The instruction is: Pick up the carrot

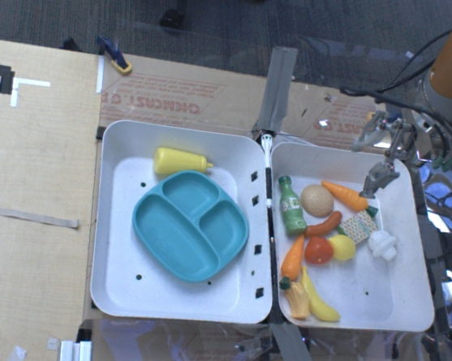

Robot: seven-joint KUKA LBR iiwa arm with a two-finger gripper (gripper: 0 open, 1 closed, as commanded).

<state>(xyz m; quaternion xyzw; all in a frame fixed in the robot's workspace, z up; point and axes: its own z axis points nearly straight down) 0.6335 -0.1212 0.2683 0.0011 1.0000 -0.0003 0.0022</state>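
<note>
**Arm poised over the right bin's far corner**

The arm reaches in from the right, its gripper (380,174) hanging over the right bin (412,264), just beside the carrot (345,196); whether it is open or shut I cannot tell. The carrot lies near the far wall, touching a tan ball (317,199) (another orange piece lies lower). The left bin (114,227) holds a blue plate (191,225). Both rest on a wooden bench (25,151).

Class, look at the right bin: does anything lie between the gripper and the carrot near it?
Nothing visible does. The gripper hangs just right of the carrot, whose top is bare; a potato sits on its far side.
</note>
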